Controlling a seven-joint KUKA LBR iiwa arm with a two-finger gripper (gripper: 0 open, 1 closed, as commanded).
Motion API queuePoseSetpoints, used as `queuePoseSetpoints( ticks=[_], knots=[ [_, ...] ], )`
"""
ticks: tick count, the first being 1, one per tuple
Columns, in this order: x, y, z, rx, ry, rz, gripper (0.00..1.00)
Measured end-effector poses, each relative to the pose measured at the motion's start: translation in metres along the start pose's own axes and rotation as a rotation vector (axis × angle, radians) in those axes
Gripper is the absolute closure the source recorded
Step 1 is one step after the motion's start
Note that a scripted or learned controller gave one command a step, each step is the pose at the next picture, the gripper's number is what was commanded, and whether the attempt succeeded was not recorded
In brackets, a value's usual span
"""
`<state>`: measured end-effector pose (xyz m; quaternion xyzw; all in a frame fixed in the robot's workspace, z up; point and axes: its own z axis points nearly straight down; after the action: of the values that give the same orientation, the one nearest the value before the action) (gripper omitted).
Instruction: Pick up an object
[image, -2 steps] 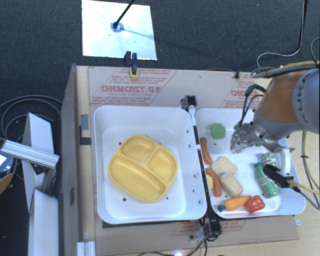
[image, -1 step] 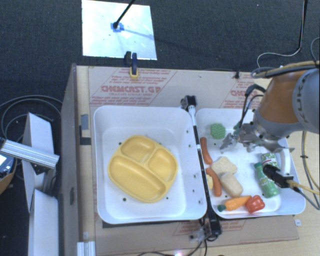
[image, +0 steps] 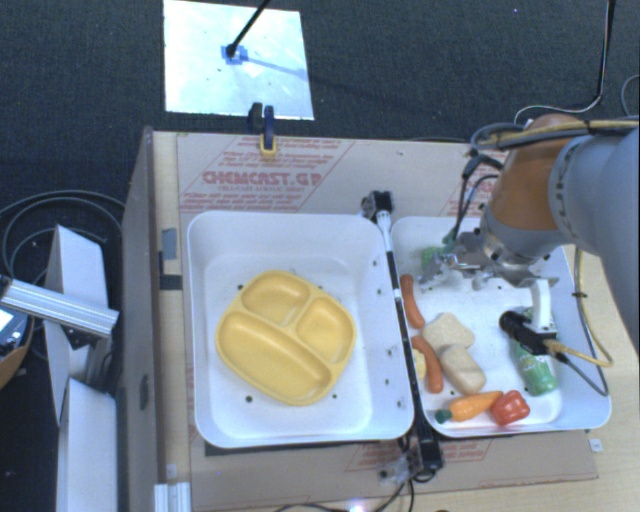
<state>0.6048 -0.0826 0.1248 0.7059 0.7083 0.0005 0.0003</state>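
Note:
The right bin (image: 585, 400) holds several toy foods. There are two orange-red sausages (image: 411, 300) (image: 428, 362) by its left wall, with two beige bread pieces (image: 447, 330) (image: 462, 368) beside them. An orange carrot (image: 473, 406) and a red pepper (image: 510, 407) lie at the front. A green bottle (image: 537, 375) with a dark top lies at the right. My gripper (image: 455, 262) hangs low over the bin's far left part, right beside a small green item (image: 428, 258). Whether it touches that item is hidden by the wrist.
In the left bin (image: 200, 300) lies a yellow divided plate (image: 287, 335). A black divider clamp (image: 378, 207) sits between the bins at the back. The grey and orange arm (image: 545, 195) covers the right bin's far side, and cables run along its right edge.

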Motion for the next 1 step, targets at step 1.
queuePoseSetpoints(
  ticks=[1],
  knots=[
    [-0.0186,0.0638,0.0406,0.0,-0.001,-0.001,0.0]
  ],
)
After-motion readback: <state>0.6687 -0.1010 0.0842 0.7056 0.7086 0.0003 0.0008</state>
